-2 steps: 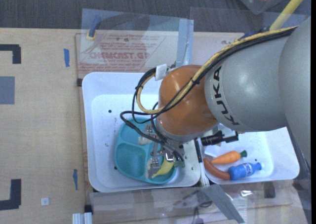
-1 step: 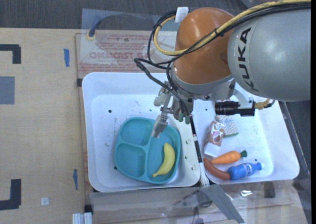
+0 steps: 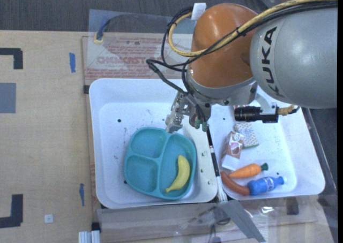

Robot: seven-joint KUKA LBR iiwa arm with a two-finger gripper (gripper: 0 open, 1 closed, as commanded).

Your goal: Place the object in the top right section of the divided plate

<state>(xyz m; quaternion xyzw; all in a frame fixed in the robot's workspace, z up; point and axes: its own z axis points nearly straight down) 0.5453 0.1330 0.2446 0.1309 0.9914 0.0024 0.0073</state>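
Observation:
A teal divided plate (image 3: 144, 169) lies in the left white bin (image 3: 107, 113). A yellow banana (image 3: 180, 173) rests in the plate's long right-hand section. My gripper (image 3: 185, 121) hangs just above the plate's upper right rim, under the orange band of the arm (image 3: 222, 49). I see nothing between its fingers. Whether the fingers are open or shut is unclear from this angle.
The right bin (image 3: 305, 145) holds a patterned packet (image 3: 238, 141), a toy carrot (image 3: 247, 171), a red-brown sausage shape (image 3: 235, 184) and a small blue bottle (image 3: 263, 184). The arm body covers the upper part of the right bin. Wooden bench lies to the left.

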